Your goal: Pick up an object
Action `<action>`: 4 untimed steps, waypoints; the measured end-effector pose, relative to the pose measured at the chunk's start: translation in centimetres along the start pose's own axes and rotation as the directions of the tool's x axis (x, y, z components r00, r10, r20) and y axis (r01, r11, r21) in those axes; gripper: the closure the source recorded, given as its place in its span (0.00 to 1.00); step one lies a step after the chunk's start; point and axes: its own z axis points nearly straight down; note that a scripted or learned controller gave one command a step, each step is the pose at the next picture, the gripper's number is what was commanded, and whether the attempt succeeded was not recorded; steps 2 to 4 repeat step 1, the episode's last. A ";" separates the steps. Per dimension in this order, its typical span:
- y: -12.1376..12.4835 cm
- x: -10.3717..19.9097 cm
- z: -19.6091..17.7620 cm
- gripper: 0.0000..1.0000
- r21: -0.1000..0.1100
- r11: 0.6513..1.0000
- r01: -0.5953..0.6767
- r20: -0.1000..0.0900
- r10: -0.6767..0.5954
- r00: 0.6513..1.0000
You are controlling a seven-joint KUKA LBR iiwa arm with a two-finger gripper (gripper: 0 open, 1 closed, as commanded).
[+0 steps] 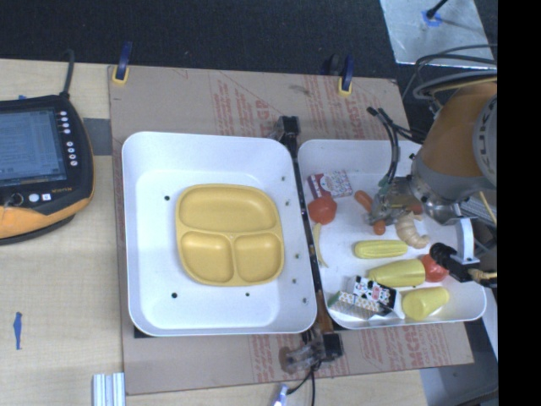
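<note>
My gripper [385, 208] is down in the right bin [355, 155], reaching in from the right under the grey and orange arm [456, 146]. It hangs just over a small orange sausage-shaped piece [363, 200] and a little red bit [379, 225]. A beige peanut-shaped item [411, 230] lies right beside it, to the lower right. Whether anything is gripped is hidden by the gripper body.
The right bin also holds a red tomato [322, 209], a printed card [331, 183], a yellow pod [380, 249], a yellow piece with a red tip [404, 271], a yellow cup [425, 303] and a patterned packet [368, 295]. In the left bin [144, 227] lies a yellow divided plate [229, 232]. A tablet [38, 159] sits at far left.
</note>
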 end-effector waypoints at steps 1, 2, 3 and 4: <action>1.2 7.6 -9.1 1.00 -0.005 1.000 -0.005 -0.003 0.005 1.000; 1.2 7.6 -9.1 1.00 -0.005 1.000 -0.005 -0.003 0.005 1.000; 1.2 7.6 -9.1 1.00 -0.005 1.000 -0.005 -0.003 0.005 1.000; 1.2 7.6 -9.1 1.00 -0.005 1.000 -0.005 -0.003 0.005 1.000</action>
